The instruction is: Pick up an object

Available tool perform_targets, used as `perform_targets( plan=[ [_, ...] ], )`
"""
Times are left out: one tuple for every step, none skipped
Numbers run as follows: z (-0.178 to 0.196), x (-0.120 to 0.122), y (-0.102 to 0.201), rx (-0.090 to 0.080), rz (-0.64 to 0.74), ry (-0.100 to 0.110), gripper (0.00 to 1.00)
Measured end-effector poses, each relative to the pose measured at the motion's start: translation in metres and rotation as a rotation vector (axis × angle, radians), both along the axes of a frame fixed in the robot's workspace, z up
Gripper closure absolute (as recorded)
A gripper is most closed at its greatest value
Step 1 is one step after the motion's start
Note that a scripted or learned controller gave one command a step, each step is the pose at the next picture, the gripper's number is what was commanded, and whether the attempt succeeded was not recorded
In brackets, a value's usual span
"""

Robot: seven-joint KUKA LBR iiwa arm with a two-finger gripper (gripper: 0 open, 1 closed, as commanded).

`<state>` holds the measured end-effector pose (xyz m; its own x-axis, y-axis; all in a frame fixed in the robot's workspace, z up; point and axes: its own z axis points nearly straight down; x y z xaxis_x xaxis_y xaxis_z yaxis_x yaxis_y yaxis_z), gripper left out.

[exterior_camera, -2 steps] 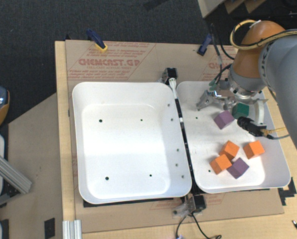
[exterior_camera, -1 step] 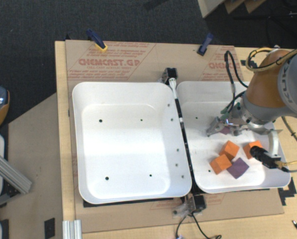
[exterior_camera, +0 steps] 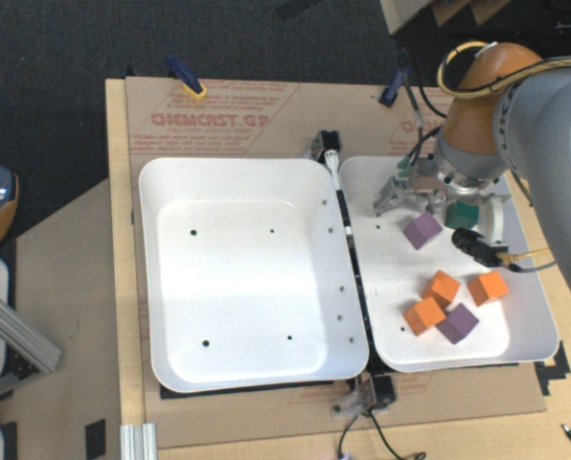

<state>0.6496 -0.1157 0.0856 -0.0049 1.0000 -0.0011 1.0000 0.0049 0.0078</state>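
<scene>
In the right bin (exterior_camera: pixel 525 338), a purple cube (exterior_camera: pixel 422 229) lies just below the tool (exterior_camera: pixel 415 195), grip state unclear.

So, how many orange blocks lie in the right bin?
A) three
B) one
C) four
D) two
A: three orange blocks lie in the right bin, at and, next to two purple blocks and.

Five small blocks lie in the right bin (exterior_camera: pixel 525 338). A purple block (exterior_camera: pixel 422 229) sits alone near the back. Toward the front cluster three orange blocks (exterior_camera: pixel 445 287), (exterior_camera: pixel 488 287), (exterior_camera: pixel 423 315) and another purple one (exterior_camera: pixel 457 323).
</scene>
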Motion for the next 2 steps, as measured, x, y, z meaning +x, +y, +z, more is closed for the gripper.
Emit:
perform_targets(
  plan=[
    [-0.001, -0.049, -0.012, 0.003, -0.008, 0.013, 0.0],
    [0.01, -0.047, -0.012, 0.001, -0.006, 0.007, 1.0]
  ],
)
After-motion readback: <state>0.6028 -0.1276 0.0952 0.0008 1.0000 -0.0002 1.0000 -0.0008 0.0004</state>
